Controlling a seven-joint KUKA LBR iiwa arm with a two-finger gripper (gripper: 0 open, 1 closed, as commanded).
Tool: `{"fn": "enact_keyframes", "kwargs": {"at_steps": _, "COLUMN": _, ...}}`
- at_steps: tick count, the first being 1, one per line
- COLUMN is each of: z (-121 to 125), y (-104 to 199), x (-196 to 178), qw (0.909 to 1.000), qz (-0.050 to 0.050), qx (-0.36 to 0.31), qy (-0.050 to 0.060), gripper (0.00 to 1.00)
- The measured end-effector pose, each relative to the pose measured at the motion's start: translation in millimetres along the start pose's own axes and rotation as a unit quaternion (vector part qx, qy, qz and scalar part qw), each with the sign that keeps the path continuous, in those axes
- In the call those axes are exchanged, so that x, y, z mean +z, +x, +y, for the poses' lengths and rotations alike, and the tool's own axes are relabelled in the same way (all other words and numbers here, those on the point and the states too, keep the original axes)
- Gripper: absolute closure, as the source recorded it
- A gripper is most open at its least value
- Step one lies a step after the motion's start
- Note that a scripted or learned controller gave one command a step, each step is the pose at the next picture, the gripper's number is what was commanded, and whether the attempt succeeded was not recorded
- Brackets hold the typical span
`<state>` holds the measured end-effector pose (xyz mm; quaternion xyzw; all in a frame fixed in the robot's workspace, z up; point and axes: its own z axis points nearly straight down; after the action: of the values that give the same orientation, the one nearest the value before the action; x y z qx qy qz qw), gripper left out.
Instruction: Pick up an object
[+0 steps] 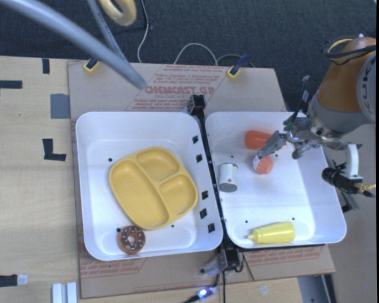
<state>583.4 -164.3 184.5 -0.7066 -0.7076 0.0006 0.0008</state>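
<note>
my claw (273,145): over the right bin (316,197); I cannot tell its state
carrot (259,139): light, hard, smooth; hold its middle

My arm (354,81) is rounded and bulky, with a broad orange band above a grey wrist section. Dark cables loop over the top of the orange part. Below the wrist my gripper (270,145) is a cluster of grey and black metal parts, with a slim grey finger (273,142). A white bracket with a black fitting sits beside the wrist
</note>
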Motion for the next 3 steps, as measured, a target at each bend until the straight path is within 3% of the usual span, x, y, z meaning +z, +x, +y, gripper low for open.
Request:
{"fn": "enact_keyframes", "kwargs": {"at_steps": 2, "z": 1, "y": 0, "x": 98, "qw": 1.0000, "qz": 0.000, "qx": 0.000, "qy": 0.001, "gripper": 0.00}}
{"fn": "enact_keyframes", "kwargs": {"at_steps": 3, "z": 2, "y": 0, "x": 84, "qw": 1.0000, "qz": 0.000, "qx": -0.001, "qy": 0.000, "gripper": 1.00}}
